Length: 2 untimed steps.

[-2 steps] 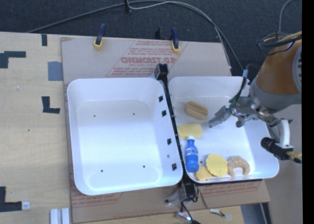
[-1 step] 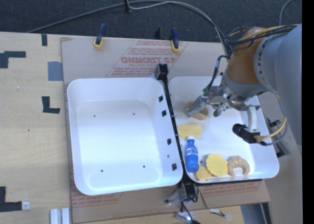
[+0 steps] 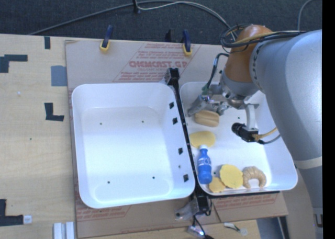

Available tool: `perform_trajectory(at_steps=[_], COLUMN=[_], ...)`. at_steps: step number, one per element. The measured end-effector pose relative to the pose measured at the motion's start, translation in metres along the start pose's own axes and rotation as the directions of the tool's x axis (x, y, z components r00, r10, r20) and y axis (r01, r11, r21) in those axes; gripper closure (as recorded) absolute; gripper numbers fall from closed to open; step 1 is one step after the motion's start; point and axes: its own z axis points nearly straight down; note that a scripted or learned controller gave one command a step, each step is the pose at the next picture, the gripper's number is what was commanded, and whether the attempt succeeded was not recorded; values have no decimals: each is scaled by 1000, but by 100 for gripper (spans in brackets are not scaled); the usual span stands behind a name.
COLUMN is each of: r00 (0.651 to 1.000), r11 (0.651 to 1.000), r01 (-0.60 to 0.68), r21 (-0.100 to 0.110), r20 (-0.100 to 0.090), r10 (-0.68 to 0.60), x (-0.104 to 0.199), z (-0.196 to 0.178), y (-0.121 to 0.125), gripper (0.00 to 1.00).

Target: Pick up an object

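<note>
Gripper (image 3: 208,106) sits low in the right bin (image 3: 277,151), right over the tan bread roll (image 3: 207,118); you can't tell from here whether it has closed on anything. Expect the roll's rounded, smooth crust to squirt sideways if contact lands off-centre. Nearby lie a flat yellow disc (image 3: 202,139), a glossy blue bottle (image 3: 203,166) and a ridged croissant (image 3: 254,175); crowding along the divider could foul you.

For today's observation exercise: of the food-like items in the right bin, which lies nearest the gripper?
The tan bread roll, right below the gripper at the bin's far end. The yellow pieces and croissant lie nearer the camera.
</note>
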Motion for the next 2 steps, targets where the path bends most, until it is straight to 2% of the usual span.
perform_trajectory(at_steps=[1, 2], r00=[1000, 1000], r11=[1000, 1000], r01=[-3, -2], r21=[-3, -2], r20=[1, 1], r10=[3, 2], x=[3, 0], z=[-3, -2], y=[-67, -14], gripper=[0, 0])
